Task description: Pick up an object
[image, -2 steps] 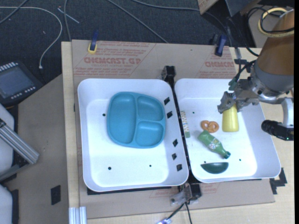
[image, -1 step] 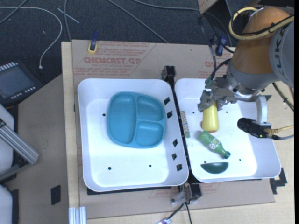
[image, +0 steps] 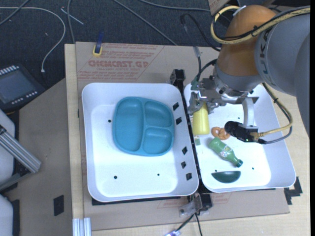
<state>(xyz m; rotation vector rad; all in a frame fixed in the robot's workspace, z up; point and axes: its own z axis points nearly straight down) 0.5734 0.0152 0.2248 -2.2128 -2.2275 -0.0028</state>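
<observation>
In the right bin (image: 275, 146), a yellow cylinder-shaped object (image: 200, 123) lies against the left wall. My gripper (image: 201, 103) hangs directly over its upper end, very close to it or touching it. A small orange ring-shaped piece (image: 220, 132) lies just right of the yellow object. A green bottle (image: 225, 150) lies tilted below it, and a dark teal bowl (image: 226, 176) sits near the bin's front edge. The grey arm with its orange band (image: 246, 28) covers the back of the right bin.
The left bin (image: 98, 146) holds a blue divided plate (image: 143, 126) in its back half. A black cable connector (image: 241, 131) and a yellow hose hang from the wrist over the right bin. The divider between the bins runs just left of the yellow object.
</observation>
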